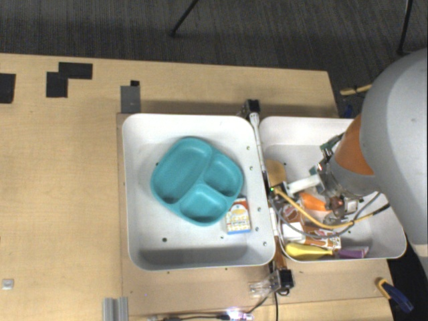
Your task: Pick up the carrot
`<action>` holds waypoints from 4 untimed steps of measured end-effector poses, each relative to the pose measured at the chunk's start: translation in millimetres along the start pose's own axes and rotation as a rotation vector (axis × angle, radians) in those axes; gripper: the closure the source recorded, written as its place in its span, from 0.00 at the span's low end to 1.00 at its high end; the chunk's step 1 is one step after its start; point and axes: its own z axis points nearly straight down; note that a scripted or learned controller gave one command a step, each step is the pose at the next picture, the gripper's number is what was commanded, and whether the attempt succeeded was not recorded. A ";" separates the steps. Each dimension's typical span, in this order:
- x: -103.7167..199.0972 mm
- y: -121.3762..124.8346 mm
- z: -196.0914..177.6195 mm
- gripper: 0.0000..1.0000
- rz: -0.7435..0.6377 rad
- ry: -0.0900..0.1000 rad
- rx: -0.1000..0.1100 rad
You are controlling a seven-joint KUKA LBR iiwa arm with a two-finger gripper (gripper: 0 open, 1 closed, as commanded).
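Note:
The carrot (311, 201) is a short orange piece lying in the right bin (294, 142), among a clutter of small items. My gripper (329, 200) hangs low over the middle of that bin, right beside the carrot's right end and partly covering it. Cables loop under the wrist and hide the gripper's tip. The grey arm with its orange band (349, 154) comes in from the right and covers the bin's right half.
The left bin (144, 246) holds a teal divided plate (197, 179) and a small printed carton (237, 218) at its lower right. In the right bin lie a yellow item (304, 249), a purple item (354, 253) and a brown piece (275, 174).

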 end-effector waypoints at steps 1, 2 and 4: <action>-17.3 -5.8 -5.2 0.00 -0.033 0.028 -0.012; 8.2 0.7 1.9 0.00 -0.009 -0.012 0.006; 14.9 5.1 2.2 0.00 0.003 -0.013 0.007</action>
